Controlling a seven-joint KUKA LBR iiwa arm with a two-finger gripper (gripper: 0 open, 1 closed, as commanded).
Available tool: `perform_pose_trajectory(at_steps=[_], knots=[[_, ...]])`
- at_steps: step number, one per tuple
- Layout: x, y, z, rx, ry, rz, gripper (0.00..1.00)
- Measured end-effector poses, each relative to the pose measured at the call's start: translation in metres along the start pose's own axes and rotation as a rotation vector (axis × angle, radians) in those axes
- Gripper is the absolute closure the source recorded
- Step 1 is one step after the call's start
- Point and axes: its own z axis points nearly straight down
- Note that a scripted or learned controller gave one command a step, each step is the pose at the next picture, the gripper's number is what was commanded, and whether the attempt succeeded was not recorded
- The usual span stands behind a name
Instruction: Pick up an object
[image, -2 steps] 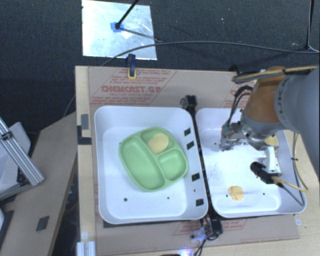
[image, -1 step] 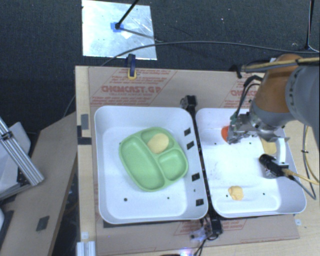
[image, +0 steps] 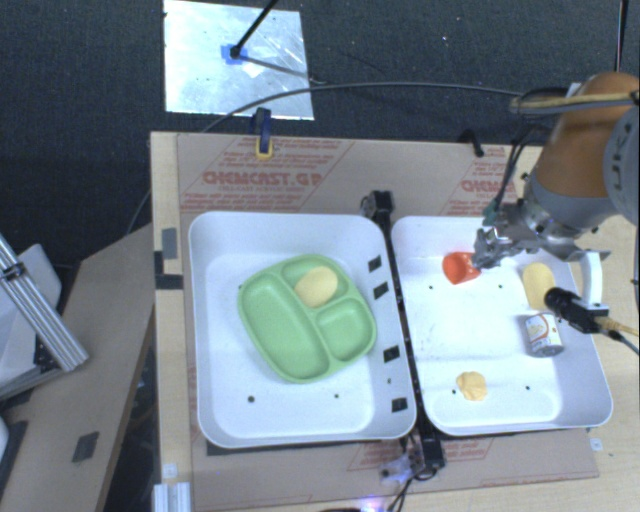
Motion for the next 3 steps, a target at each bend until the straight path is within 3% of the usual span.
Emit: perform_pose_trajectory(at_steps=[1,3], knots=[[0.000,0.002,-0.050,0.001,0.000,-0.001,1.00],[0.116,-0.017,-0.025,0.007,0.004,-0.006,1.00]])
